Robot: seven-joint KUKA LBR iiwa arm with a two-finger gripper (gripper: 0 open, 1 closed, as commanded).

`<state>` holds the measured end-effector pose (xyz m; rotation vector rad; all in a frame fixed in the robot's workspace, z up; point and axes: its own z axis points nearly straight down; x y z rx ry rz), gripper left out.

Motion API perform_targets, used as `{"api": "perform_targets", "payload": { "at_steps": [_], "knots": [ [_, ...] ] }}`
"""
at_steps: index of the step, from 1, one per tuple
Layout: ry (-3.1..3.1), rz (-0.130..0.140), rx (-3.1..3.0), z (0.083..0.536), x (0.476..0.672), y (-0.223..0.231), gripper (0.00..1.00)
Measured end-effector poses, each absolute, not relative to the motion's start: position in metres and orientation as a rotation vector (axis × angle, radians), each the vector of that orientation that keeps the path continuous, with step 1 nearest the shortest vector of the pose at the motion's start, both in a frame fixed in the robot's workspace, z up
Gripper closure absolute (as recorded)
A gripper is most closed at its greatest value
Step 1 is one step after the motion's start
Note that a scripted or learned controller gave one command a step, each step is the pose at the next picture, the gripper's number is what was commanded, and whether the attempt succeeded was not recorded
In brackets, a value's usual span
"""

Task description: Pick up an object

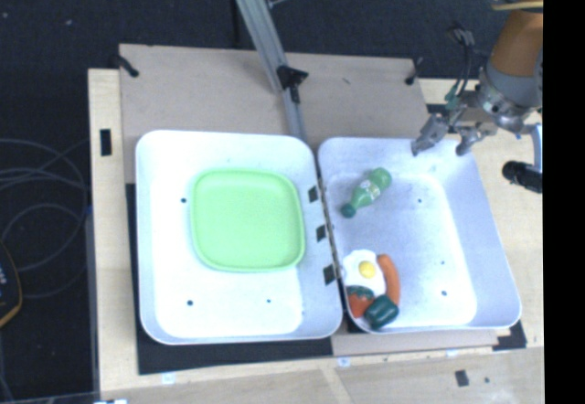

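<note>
**Claw spread and empty above the right bin's far edge**

The gripper is seen at the far right corner of the right bin, its two fingers parted with nothing between them. No contact with any object is seen. A green bottle lies tilted in the right bin, well left of the claw; no label can be read. At the near left corner of that bin, a toy fried egg, a carrot and a dark green piece are clustered. A green plate lies in the left bin.
</note>
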<state>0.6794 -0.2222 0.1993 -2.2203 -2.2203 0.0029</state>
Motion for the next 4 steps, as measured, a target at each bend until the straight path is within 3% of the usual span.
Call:
{"api": "perform_targets", "payload": {
  "at_steps": [2, 3, 4],
  "knots": [
    [-2.221, 0.003, -2.22, 0.103, 0.684, -0.221, 0.0],
    [-2.225, 0.001, -2.223, 0.116, 0.686, -0.222, 1.0],
    [-2.225, -0.005, -2.224, 0.166, 0.685, -0.213, 1.0]
  ]
}}
